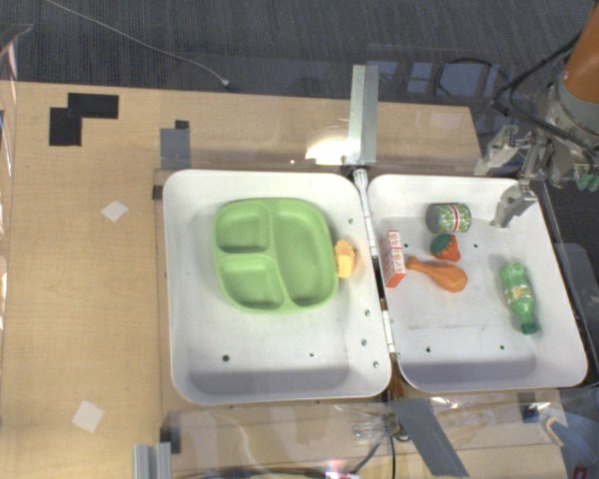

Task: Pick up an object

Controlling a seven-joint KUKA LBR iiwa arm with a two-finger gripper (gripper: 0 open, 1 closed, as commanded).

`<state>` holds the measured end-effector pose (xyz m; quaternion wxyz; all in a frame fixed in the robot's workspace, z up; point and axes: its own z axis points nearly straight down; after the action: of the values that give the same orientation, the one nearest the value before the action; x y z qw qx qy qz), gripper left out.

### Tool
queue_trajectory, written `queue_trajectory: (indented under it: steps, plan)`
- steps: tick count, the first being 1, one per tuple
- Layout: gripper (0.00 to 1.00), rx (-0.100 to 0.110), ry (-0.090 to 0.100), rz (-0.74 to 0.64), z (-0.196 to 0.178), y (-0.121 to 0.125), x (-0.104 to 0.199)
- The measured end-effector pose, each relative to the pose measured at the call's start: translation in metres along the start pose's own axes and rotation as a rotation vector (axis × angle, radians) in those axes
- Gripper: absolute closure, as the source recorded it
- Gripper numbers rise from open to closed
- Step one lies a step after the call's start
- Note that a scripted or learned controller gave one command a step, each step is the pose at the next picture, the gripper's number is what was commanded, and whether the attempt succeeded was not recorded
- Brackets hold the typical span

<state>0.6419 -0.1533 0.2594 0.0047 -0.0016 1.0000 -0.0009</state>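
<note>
We see the arm [589, 58] reaching in from the upper right, above the far right corner of the right bin [479, 362]. Beside it, the left bin [270, 367] holds a green divided tray [275, 252], with a small yellow-orange piece [345, 259] touching the tray's right edge. In the right bin, a green bottle [517, 295] lies near the right wall, an orange drumstick-shaped toy [437, 271] lies in the middle, and a small can [448, 218] lies on its side just above a little red and green piece [444, 246]. A red and white packet [394, 257] lies along the left wall. The gripper [524, 183] hovers near the can; we cannot tell its state.
</note>
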Motion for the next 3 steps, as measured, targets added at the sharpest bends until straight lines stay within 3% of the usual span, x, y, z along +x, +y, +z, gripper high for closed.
queue_trajectory:
  steps: [1, 2, 3]
  plan:
    - [0.0, 0.001, -0.004, -0.347, 0.16, 0.009, 0.035]
    - [0.0, -0.003, -0.004, -0.072, 0.169, 0.071, 0.038]
    - [1.0, 0.0, -0.023, -0.077, 0.153, 0.072, 0.033]
